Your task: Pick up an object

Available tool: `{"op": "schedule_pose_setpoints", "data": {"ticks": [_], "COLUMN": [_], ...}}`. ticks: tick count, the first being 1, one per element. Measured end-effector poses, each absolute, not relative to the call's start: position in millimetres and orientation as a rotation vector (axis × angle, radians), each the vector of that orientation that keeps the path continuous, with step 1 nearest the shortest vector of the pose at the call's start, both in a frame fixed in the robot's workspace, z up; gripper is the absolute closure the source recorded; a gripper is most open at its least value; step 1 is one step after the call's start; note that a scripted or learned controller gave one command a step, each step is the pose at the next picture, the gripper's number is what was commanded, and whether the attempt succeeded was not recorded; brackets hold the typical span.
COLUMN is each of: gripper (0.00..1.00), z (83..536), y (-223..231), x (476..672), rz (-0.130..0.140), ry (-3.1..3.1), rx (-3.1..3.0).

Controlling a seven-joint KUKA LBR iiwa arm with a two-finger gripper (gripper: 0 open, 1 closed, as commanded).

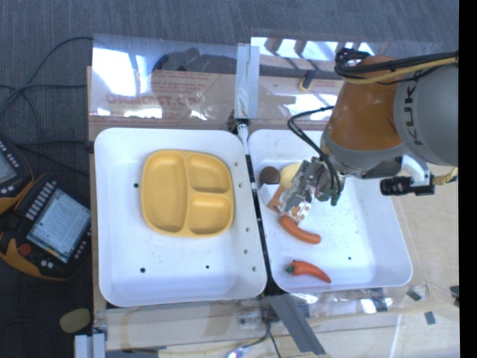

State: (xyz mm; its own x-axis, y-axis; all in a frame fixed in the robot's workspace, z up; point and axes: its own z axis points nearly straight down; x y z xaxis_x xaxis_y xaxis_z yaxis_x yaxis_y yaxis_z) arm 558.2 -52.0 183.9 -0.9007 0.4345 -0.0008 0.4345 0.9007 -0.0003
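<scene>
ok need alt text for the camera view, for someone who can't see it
A grey and orange robot arm reaches from the right, its gripper low over a small cluster of items in the right white bin. Two orange carrot-like pieces lie nearer the front of that bin. The left white bin holds a yellow divided tray.

Glossy yellow plastic tray [186,192]
</scene>
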Motion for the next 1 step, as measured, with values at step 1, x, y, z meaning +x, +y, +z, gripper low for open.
{"op": "schedule_pose_setpoints", "data": {"ticks": [1], "gripper": [1.00], "z": [183.2], "y": [-19.6], "x": [506.0], "rz": [-0.002], "ry": [2.917], "rx": [1.173]}}
